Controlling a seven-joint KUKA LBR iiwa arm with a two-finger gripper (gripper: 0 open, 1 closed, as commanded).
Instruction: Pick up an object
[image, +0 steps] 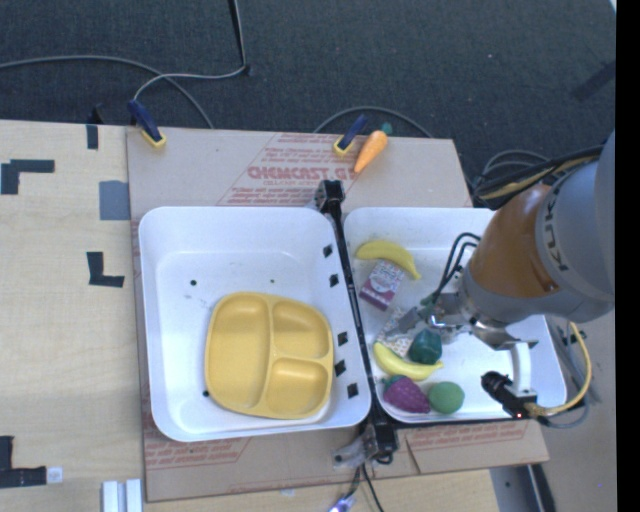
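The right bin (520, 235) holds several toy items. A yellow banana (390, 256) lies near its back, with a pink packet (380, 285) just in front of it. A second banana (402, 362), a dark green object (426, 347), a purple grape bunch (405, 395) and a green round fruit (447, 397) sit near the front. My gripper (420, 325) hangs low over the middle of this bin, right above the dark green object and beside the pink packet. The arm covers the bin's right half.
The left bin (180, 240) holds a yellow divided plate (268, 355). An orange carrot (369, 151) lies on the cardboard behind the bins. Clamps and cables sit along the back edge and at the front between the bins.
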